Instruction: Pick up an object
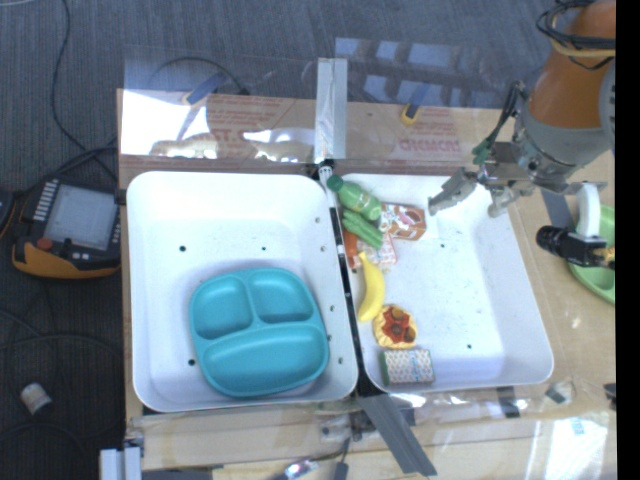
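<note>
Both bins, left [160, 268] and right [500, 308]: smooth white plastic, slight sheen. Teal divided tray [260, 330]: matt plastic. Banana [371, 290] and green bottle [356, 199]: glossy, plastic-looking. Backing board [270, 123]: brown cardboard with shiny clear tape. Floor [60, 88]: dark ribbed carpet, rough. Arm's orange band [575, 48]: smooth, semi-gloss.

Light wood bench [565, 318], mid-frame to right edge. Two shallow white bins touching side by side on it: left bin [160, 268], right bin [500, 308]. Green item [597, 273] on bench at right edge, partly cropped.
</note>
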`<state>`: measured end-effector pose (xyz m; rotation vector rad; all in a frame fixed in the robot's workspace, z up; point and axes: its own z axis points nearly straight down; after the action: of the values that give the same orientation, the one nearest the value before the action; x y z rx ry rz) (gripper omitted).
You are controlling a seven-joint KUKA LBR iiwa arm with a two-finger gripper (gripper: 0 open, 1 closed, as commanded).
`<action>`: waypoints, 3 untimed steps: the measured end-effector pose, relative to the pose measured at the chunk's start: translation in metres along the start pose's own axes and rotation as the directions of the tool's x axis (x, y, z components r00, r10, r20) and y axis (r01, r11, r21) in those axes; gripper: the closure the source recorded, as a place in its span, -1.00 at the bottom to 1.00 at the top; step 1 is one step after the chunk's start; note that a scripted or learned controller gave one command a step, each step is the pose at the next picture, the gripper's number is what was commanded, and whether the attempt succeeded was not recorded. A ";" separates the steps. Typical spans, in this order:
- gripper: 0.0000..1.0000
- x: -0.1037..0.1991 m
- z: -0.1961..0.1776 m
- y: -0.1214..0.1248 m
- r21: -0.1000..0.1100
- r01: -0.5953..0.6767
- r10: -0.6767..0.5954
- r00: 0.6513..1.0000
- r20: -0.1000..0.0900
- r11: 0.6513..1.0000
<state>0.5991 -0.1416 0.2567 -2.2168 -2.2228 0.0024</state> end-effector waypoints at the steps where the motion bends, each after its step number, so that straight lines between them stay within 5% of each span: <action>1: -1.00 0.000 -0.020 -0.023 0.000 0.144 -0.144 0.990 0.003 0.990; 2: -1.00 0.051 0.074 -0.057 0.000 0.425 -0.425 0.905 -0.001 0.905; 3: -1.00 0.094 -0.004 -0.050 -0.001 0.569 -0.569 0.822 0.003 0.822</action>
<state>0.5494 -0.0479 0.2605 -1.4542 -2.7850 0.0013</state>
